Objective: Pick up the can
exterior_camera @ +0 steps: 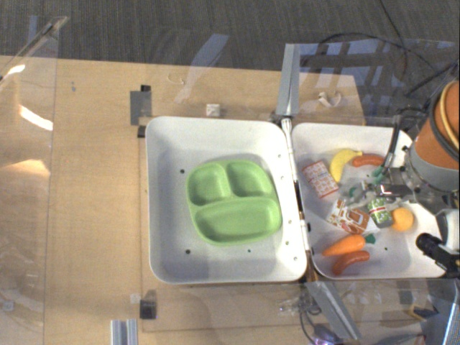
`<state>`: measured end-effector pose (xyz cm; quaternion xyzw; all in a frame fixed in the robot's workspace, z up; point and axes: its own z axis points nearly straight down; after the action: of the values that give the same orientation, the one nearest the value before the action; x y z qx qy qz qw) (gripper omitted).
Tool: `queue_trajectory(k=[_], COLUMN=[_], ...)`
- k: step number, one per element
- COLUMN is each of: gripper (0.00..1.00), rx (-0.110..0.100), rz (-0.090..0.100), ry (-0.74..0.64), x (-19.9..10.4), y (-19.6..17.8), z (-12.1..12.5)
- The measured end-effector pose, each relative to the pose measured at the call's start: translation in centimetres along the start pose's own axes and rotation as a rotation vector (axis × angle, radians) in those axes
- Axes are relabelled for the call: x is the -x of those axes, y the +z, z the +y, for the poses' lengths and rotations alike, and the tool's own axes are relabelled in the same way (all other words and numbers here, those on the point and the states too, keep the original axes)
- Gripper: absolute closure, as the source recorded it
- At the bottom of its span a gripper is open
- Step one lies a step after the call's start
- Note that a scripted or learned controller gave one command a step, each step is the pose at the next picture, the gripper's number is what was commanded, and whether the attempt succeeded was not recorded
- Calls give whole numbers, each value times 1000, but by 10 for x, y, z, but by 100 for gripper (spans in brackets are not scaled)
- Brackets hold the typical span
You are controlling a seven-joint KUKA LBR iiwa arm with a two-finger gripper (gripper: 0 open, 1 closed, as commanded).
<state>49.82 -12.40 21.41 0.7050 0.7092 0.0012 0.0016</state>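
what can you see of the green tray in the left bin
The tray is light green, looks like smooth plastic, with rounded corners and a raised rim. It has three compartments: two small ones on the far side and one long one on the near side, all bare. It lies flat and right way up on the floor of the left bin, roughly in the middle and turned slightly askew to the bin's walls. It touches nothing but the bin's floor.

One fixed camera, mounted above the worktop [72, 192], looks down at a slant from moderate distance. Both white bins sit centre and right of frame; floor fills the upper edge.
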Motion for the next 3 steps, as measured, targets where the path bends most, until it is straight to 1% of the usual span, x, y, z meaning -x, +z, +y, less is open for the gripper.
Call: queue_trajectory(k=[1, 2, 3], gripper=[0, 0, 0], rx=[4, 3, 2], rz=[-1, 0, -2], ry=[23, -81, -180], x=[46, 54, 70], y=[104, 91, 123], z=[38, 108, 142])
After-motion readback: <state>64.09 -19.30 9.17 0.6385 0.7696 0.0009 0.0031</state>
